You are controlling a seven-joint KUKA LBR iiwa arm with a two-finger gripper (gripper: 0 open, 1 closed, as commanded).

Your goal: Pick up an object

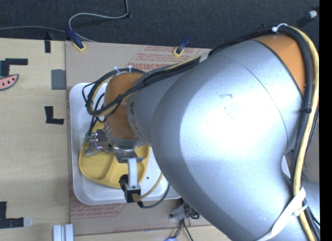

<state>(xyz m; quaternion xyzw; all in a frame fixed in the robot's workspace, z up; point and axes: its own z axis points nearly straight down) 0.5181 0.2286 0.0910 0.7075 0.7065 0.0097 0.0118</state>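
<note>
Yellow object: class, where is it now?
In the camera view, the yellow object lies lower left in the white bin, partly under the arm.

Grey arm (233,131) across centre and right, reaching in from right. Orange band (122,105) above wrist, low over white bin (78,188). Wrist end down inside bin, over yellow object (96,170); touching or just above, cannot tell. Yellow object with curved edge, lying in bin's near-left part, partly hidden under wrist. Bin sitting on cardboard sheet (155,58). Yellow clip (78,43) at sheet's far left corner, second clip (181,48) further right along same edge. Left of sheet, wood bench (31,157) with black marks, grey square (58,78), pink shape (8,82) at left edge. Beyond bench, dark surface with thin cable (98,16) looping across.
</note>
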